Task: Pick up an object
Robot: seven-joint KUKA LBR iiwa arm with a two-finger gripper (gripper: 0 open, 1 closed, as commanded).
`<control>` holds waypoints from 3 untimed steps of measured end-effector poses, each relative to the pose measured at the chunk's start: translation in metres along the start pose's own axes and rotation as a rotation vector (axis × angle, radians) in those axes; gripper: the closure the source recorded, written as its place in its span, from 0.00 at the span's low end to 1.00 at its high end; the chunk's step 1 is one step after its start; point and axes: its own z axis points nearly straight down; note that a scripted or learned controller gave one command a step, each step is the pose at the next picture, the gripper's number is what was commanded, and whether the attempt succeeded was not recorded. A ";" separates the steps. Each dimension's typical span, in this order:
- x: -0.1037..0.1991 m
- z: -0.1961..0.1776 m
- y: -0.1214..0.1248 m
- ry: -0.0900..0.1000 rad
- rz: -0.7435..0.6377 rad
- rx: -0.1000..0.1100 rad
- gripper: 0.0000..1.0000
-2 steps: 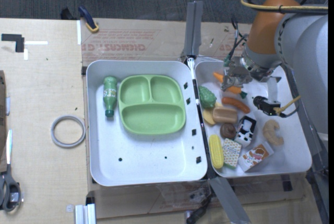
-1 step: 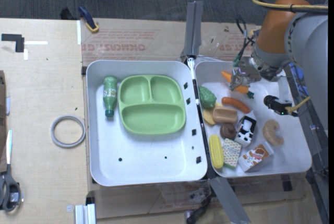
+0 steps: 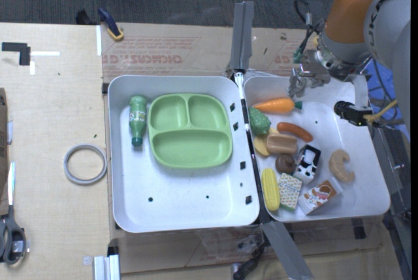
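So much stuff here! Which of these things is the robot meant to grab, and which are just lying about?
For the job (it may pick any one):
gripper, above the right bin
carrot
sausage
corn cob
croissant
green bottle
green divided plate

Lying about:
tape ring
scissors
blue clamp

The orange carrot [image 3: 275, 104] with the green tip is lying on its side near the back of the right bin [image 3: 366, 161]. It's pointing left, sitting just below the end effector [image 3: 299, 84].
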 end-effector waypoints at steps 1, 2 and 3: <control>0.000 0.000 0.000 0.000 0.000 0.000 0.00; 0.048 -0.011 -0.046 0.000 0.141 0.004 0.00; 0.003 0.089 -0.092 0.001 0.281 0.003 0.00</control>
